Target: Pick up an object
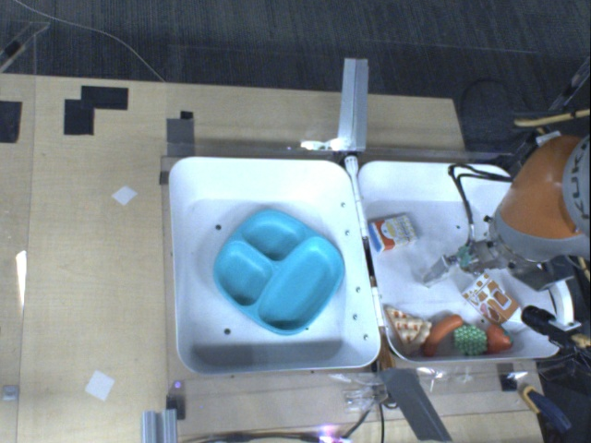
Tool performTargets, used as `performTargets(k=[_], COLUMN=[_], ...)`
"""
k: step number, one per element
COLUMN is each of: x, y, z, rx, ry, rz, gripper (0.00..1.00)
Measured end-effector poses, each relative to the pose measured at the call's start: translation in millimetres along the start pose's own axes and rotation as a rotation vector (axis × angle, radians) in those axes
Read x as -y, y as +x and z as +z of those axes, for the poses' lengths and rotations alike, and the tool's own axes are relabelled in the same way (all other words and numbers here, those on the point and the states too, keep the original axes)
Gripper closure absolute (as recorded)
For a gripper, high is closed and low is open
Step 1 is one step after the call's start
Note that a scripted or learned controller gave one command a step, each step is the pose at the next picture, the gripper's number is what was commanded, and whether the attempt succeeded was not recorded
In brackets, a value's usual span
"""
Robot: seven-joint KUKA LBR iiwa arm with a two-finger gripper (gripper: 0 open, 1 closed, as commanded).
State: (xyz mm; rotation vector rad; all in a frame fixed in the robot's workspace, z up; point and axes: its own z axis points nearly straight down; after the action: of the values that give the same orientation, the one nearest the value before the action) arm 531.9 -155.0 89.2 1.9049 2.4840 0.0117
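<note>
So the closest thing to grab looks like the small flat snack packet with orange and white print (488, 297), lying on the floor of the right white bin (420, 192), its long axis running diagonally from upper left to lower right. It sits just below and a bit right of the hand (450, 268), which hangs low in the bin, pointing toward the bin's left side from the grey arm with the orange band (545, 197). Honestly can't tell if the hand is spread or pressed together, it's a blurry grey shape from up here, and nothing visibly sits in it. My guess is the next move depends on shifting toward the near edge and turning to cross the packet's short side. Along that near wall there's a pile: a waffle-patterned wedge (404, 322), an orange carrot-like toy (442, 330), a green bumpy ball (470, 340). A little white and red carton (392, 232) lies further up left. The left white bin (185, 275) holds a blue divided plastic plate (279, 270), well apart.
</note>
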Motion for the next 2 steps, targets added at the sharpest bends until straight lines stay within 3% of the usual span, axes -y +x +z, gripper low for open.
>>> performTargets(k=[1,2], x=[-2.6,-2.6], y=[-1.1,-1.1], z=[-12.7,-12.7], rx=[0.005,0.005], ry=[-0.006,-0.006], rz=[-0.006,-0.006], gripper=[1.00,0.00])
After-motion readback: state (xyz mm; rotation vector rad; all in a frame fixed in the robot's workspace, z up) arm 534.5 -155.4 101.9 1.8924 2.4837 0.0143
